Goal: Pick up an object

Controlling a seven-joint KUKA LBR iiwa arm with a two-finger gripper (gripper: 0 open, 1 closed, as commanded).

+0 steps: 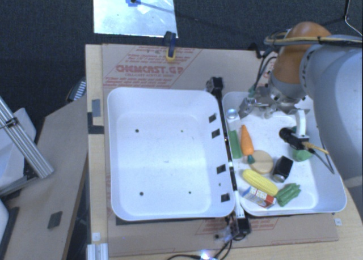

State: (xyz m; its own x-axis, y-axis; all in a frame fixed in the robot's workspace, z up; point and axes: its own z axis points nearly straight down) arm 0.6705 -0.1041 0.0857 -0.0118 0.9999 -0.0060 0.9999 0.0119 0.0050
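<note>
The metal end effector (pixel 256 105) hung over the smooth white right bin (pixel 326 194); its grip could not be told. Below lay a tapered orange carrot (pixel 246 139), a round tan disc (pixel 262 161) and a knobbly yellow corn cob (pixel 260 182).

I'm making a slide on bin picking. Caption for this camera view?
KUKA arm reaches over the right bin, which holds a carrot, corn and other small items, beside the left bin.

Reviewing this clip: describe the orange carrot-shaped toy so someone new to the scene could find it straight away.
Take the right-hand white bin, the one the arm reaches over. Near its left wall lies the carrot, just above a round tan disc and beside a flat green strip. It is the bin's only orange, tapered piece.
</note>
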